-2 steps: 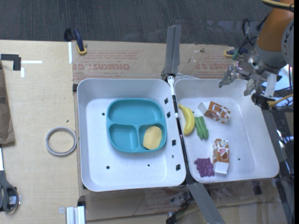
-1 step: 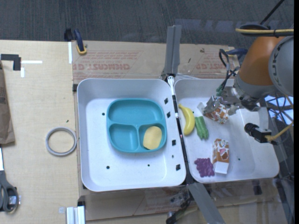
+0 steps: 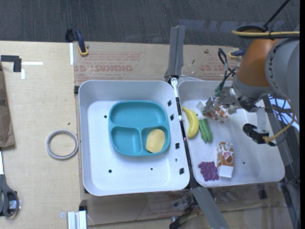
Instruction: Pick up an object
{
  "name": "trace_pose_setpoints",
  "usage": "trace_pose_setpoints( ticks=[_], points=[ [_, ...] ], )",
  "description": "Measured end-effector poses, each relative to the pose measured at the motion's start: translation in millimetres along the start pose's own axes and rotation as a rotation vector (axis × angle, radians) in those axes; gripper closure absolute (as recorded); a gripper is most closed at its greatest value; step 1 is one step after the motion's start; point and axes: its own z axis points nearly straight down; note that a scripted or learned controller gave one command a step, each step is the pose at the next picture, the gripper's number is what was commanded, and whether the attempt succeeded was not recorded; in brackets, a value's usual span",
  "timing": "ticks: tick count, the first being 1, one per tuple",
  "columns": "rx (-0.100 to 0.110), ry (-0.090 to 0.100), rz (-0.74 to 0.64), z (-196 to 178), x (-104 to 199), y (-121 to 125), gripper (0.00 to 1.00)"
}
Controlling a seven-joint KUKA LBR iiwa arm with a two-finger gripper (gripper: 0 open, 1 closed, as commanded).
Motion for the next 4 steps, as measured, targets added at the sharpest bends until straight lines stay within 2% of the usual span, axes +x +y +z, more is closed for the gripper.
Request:
trace_pose_setpoints(
  ticks=[1, 2, 3, 4],
  points=[
    [-0.013, -0.003, 0.001, -14, -1, 4, 1.00],
    [-0.012, -0.002, 0.001, -14, -1, 4, 0.00],
    [0.030, 0.015, -0.152, 16, 27, -30, 0.00],
    [0.028, 0.015, -0.224, -85, 51, -64, 0.00]
  ],
)
